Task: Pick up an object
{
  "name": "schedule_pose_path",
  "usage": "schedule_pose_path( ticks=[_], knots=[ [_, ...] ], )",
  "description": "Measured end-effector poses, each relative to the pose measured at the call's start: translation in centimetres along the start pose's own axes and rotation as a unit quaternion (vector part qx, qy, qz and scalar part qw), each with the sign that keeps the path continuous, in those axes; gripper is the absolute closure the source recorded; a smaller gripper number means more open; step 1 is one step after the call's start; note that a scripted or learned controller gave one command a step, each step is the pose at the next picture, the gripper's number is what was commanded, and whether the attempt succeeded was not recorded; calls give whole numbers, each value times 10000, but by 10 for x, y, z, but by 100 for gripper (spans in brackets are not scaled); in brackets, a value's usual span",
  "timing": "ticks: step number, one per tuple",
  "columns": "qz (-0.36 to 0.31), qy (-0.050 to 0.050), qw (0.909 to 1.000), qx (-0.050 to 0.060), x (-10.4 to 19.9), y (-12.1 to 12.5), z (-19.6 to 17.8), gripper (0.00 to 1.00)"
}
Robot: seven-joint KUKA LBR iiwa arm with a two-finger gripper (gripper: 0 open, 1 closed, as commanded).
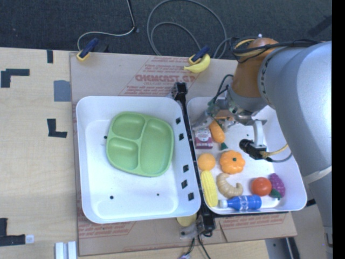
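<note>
Arm: the grey arm with the orange band (pixel 249 80) is being extended in from the right, over the far part of the right bin.
Gripper: the two-finger gripper (pixel 222 117) is being held low over the far left part of the right bin; how far it is opened cannot be told, and nothing is seen to be gripped.
Right bin: the shallow white plastic bin (pixel 294 172) is being occupied by toy food.
Carrot: a small orange toy carrot (pixel 216 131) is lying just beside the gripper, on its near side.
Packet: a small red and white packet (pixel 202 138) is lying left of the carrot.
Fruit: a round orange ball (pixel 206 162) and an orange toy pumpkin (pixel 232 162) are lying mid-bin.
Near row: a yellow corn cob (pixel 208 187), a tan curved piece (pixel 229 185), a red tomato (pixel 261 185), purple grapes (pixel 276 184) and a blue bottle (pixel 244 203) are lying along the near edge.
Left bin: a second white bin (pixel 89 161) is holding a green divided plate (pixel 140 143).
</note>
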State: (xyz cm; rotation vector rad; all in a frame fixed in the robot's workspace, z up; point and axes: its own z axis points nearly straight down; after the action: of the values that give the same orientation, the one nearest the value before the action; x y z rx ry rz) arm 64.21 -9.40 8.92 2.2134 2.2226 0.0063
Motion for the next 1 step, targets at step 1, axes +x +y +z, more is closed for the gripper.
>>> schedule_pose_path(
  ticks=[1],
  knots=[
    [6,9,10000,-74,2,2,-15,100]
  ],
)
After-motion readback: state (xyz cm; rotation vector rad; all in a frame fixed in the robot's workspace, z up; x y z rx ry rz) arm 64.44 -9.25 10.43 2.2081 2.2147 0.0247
